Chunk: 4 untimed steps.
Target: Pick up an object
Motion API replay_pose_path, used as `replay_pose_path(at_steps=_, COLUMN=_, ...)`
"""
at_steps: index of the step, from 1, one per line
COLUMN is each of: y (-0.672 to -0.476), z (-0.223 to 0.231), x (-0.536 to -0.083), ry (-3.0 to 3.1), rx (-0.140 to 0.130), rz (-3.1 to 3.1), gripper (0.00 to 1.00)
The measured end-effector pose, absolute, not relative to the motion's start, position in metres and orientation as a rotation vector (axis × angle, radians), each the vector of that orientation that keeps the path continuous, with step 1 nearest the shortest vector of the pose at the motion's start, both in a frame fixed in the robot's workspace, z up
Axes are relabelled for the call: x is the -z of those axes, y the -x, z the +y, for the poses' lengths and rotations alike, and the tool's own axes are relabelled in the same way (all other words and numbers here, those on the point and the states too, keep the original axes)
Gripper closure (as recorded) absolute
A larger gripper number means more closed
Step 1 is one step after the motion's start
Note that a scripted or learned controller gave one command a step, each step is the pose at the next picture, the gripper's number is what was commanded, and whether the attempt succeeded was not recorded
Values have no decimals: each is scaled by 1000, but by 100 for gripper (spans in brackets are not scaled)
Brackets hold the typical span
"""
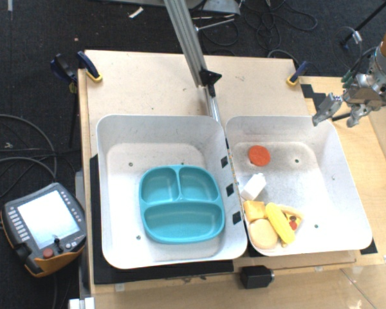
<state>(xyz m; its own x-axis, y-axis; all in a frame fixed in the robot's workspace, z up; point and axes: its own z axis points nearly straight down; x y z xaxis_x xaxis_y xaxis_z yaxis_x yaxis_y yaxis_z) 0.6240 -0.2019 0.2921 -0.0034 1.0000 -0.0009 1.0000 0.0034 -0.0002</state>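
My hand (338, 111) hangs above the top right corner of the right bin (347, 192), fingers spread apart with nothing between them.

Everything I could pick sits below and to the left of my hand, well apart from it. The orange disc (259, 155) is the nearest thing, lying alone on the bin floor. Farther from my hand comes the white block (253, 187), close to the wall shared with the left bin (116, 192). Farthest is a heap in the bin's near-left corner: a banana (280, 224), a yellow piece (254, 209) and a pale round piece (264, 235), all touching.

The risks I see:
- The disc looks flat, so my fingers may scrape the floor or close over its top and slip off.
- The block sits so near the wall that one finger could strike the rim on the way down.
- In the heap, my fingers may land on two things at once, or nudge the banana aside and close on air.

The blue divided plate (180, 203) lies in the left bin, far off from my hand.
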Motion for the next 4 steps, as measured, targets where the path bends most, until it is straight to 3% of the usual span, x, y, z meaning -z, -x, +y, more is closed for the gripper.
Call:
replay_pose_path(at_steps=1, y=-624, z=-202, x=-292, ry=-2217, rx=2, rz=2225, gripper=0)
replay_pose_path(at_steps=3, y=-633, z=-192, x=-201, ry=-2219, rx=5, rz=2229, gripper=0)
replay_pose_path(at_steps=4, y=-627, z=-189, x=-155, ry=-2223, rx=5, rz=2225, gripper=0)
